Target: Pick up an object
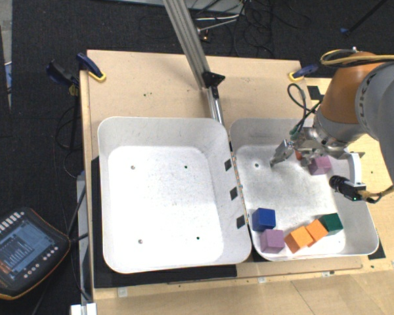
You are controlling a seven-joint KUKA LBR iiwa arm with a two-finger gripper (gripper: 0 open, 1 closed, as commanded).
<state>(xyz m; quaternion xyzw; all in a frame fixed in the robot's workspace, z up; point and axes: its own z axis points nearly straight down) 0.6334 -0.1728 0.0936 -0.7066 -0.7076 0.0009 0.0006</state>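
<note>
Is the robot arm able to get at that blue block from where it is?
Probably yes: the blue block lies uncovered in the right bin where the gripper hovers, with bare floor between them.

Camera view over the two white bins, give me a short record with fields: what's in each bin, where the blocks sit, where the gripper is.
left bin: shallow white plastic bin, speckled floor
right bin: shallow white plastic bin, holding the blocks
near-edge blocks: blue cube, purple cube, orange cube, green cube
far block: pale purple cube, under the gripper
gripper: two-finger gripper, over the right bin's far side
arm: grey arm with orange band
</note>
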